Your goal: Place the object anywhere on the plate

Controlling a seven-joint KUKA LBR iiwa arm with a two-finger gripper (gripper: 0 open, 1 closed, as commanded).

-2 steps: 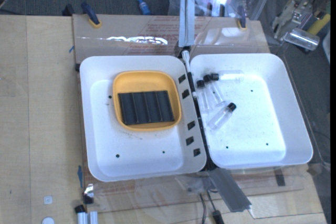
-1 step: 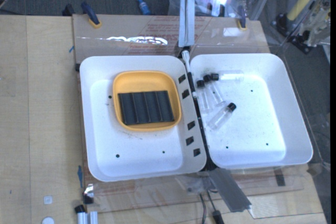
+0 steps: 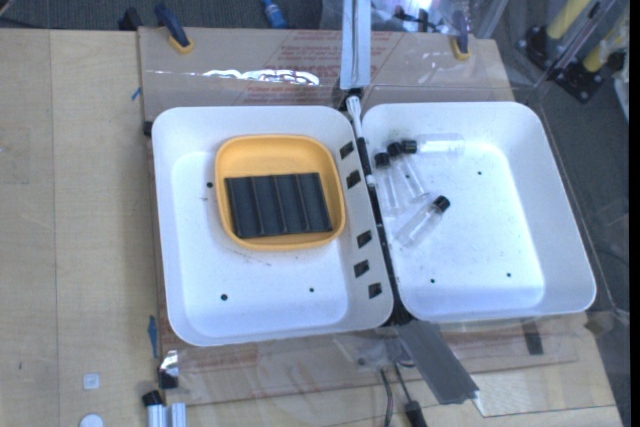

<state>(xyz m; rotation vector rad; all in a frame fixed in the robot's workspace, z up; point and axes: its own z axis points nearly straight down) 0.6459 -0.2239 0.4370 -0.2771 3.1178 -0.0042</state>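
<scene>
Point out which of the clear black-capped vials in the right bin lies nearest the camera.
The vial lying lowest in the view, cap pointing up-right. It lies apart from the other vials, which cluster higher, toward the bin's far-left corner.

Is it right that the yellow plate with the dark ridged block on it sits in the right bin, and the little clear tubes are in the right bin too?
Not quite. The camera view shows the yellow plate in the left bin, not the right one.

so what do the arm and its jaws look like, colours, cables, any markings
Its colours, cables and markings cannot be judged from this frame. What can be described: a yellow plate bearing a dark ribbed block in the left bin, and clear black-capped vials in the right bin.
</scene>
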